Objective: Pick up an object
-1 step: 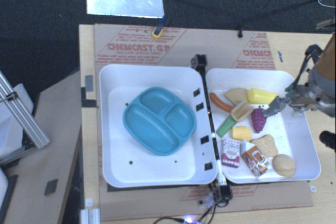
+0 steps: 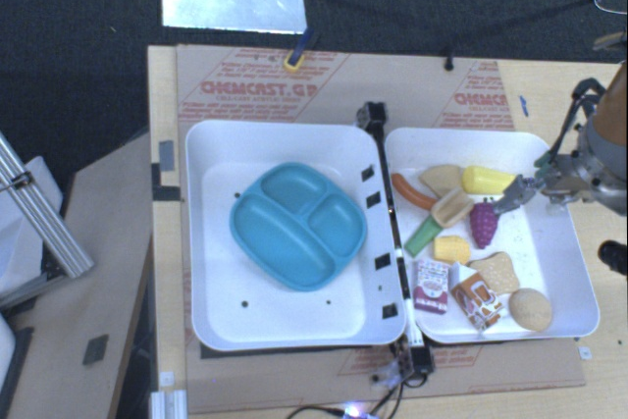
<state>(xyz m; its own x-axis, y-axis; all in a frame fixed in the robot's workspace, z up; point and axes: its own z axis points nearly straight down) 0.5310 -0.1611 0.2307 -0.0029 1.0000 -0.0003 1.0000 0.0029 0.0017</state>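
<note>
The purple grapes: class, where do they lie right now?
The purple grapes lie mid right bin, just left of the gripper, below the yellow block.

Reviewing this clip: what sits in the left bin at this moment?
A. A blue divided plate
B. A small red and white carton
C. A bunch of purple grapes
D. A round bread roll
A. The blue divided plate lies alone in the left bin, while the purple grapes, the red and white carton and the bread roll all lie in the right bin.
</note>
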